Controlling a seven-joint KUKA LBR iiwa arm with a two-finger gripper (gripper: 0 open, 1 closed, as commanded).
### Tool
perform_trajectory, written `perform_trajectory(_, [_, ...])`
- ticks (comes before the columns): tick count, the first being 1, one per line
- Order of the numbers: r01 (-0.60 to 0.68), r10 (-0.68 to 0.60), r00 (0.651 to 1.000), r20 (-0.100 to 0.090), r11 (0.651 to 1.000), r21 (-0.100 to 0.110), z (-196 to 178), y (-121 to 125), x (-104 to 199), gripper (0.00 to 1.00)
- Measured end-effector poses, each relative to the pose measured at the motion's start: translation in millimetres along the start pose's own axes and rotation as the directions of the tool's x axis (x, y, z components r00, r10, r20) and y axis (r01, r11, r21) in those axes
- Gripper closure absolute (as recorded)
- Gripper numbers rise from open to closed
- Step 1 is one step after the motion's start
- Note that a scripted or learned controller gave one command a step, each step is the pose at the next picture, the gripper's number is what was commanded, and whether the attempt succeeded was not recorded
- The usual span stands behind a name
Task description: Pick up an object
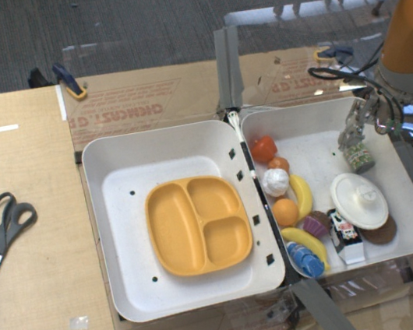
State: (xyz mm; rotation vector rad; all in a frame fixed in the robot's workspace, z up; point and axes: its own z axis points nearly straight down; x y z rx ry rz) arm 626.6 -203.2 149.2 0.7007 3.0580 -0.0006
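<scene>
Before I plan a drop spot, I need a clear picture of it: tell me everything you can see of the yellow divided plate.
The yellow divided plate looks like smooth plastic, roughly square with rounded corners. It has three compartments: one long one on its left, two smaller ones on its right. It lies flat and face up near the middle of the left bin, resting on its floor, turned slightly.

The arm [407,30] is cut off by the right edge.

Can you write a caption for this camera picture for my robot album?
The gripper hovers over the right bin of toy food, beside a yellow plate in the left bin.
</scene>
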Motion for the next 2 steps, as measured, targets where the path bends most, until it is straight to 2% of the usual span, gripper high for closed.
perform_trajectory(1, [-0.222, 0.222, 0.975, -0.003, 0.975, 0.001, 57.1, 64.5, 58.1, 1.00])
perform_trajectory(2, [-0.118, 0.118, 0.993, 0.001, 0.993, 0.000, -127.7, 14.0, 16.3, 1.00])
